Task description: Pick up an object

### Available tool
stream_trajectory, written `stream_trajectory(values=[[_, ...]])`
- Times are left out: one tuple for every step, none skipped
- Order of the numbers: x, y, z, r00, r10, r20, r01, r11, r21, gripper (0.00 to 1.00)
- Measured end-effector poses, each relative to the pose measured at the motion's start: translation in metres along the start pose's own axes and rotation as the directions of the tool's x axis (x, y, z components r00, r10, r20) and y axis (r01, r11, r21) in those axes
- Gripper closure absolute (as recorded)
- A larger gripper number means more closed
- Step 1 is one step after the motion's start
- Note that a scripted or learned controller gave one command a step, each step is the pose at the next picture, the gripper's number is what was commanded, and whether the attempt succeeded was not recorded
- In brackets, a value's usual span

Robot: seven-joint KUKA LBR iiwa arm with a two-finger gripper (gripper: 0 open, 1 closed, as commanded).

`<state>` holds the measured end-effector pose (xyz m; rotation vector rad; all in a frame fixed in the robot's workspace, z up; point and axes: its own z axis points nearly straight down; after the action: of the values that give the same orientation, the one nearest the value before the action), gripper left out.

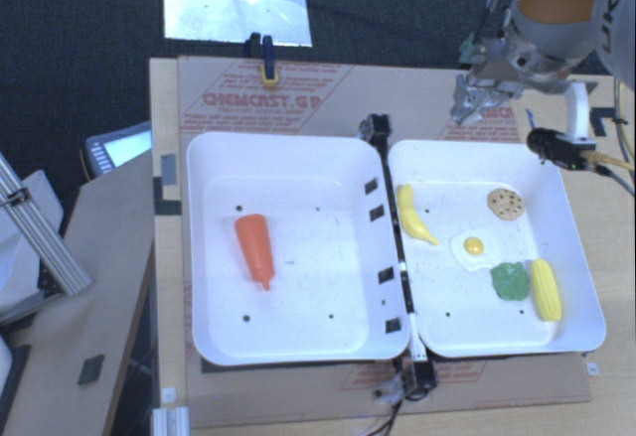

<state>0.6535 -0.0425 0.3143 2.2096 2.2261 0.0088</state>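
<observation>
Banana looks like the nearest candidate for "an object" — it lies at the left edge of the right bin, just beside the divider where the two bins meet, centre of the frame. Other options in that bin: fried egg mid-bin, cookie toward the upper right, green leafy piece touching or nearly touching the corn cob at lower right. Left bin has one carrot, left of centre, well apart from everything. Gripper hangs in the upper right of the frame, above the back rim of the right bin, over the cardboard rather than over any item; nothing is between its fingers, and whether they're wide or narrow I cannot tell from this angle. My read: no grasp started yet. Risks — banana sits tight against the bin wall, so a finger could land on the rim or divider clips instead of straddling it. Egg and cookie are flat, and fingers may skate over them and close on air. Leaf and corn are so close that a descent there could nudge one while grabbing the other. Carrot looks like the cleanest pick but the longest reach.
</observation>
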Motion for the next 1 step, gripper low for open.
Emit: stream_trajectory(values=[[0.0002, 0.0008, -0.0111, 1.000, -0.004, 0.000, 0.004, 1.000, -0.003, 1.00]])
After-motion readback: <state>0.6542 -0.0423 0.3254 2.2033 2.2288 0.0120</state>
